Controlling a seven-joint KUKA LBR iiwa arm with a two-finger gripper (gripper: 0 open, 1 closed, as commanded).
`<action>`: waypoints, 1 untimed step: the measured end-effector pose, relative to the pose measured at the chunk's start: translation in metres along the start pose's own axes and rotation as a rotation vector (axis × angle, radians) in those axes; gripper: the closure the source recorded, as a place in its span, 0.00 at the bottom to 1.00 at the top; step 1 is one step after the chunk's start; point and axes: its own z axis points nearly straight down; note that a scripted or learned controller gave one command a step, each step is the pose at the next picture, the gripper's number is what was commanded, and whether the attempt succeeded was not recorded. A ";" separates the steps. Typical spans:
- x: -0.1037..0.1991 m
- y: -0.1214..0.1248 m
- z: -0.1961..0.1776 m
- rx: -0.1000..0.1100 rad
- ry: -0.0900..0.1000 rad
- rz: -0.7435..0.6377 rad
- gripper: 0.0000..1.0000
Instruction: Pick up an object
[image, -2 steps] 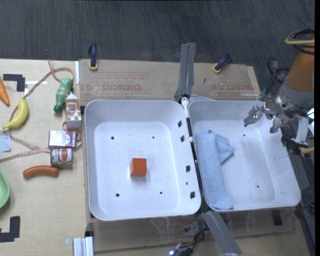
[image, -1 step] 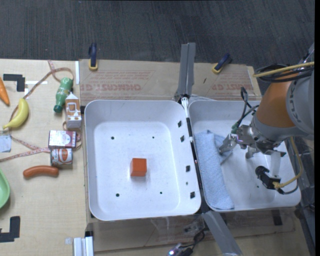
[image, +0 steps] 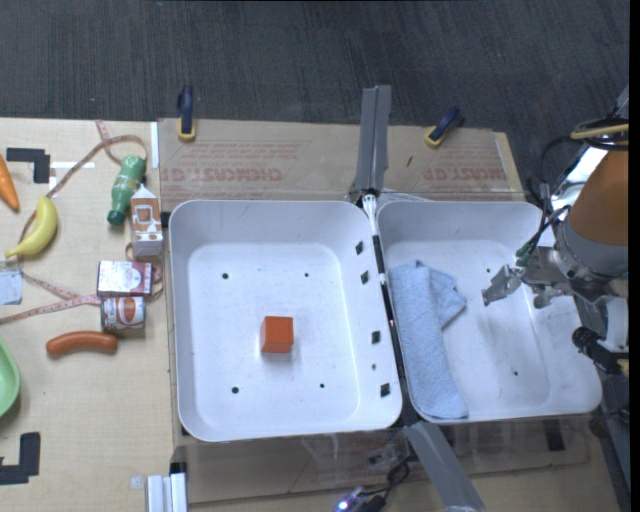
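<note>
The orange block sits mid-floor in the left bin, well left of the gripper. A blue cloth lies between them, in the right bin. I cannot tell how the gripper is set; nothing shows in it.

2 white bins, 1 orange block, 1 blue cloth, 1 banana, 1 sausage, 2 clamps.
</note>
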 end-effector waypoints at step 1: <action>0.079 -0.012 0.035 0.001 0.002 -0.056 0.00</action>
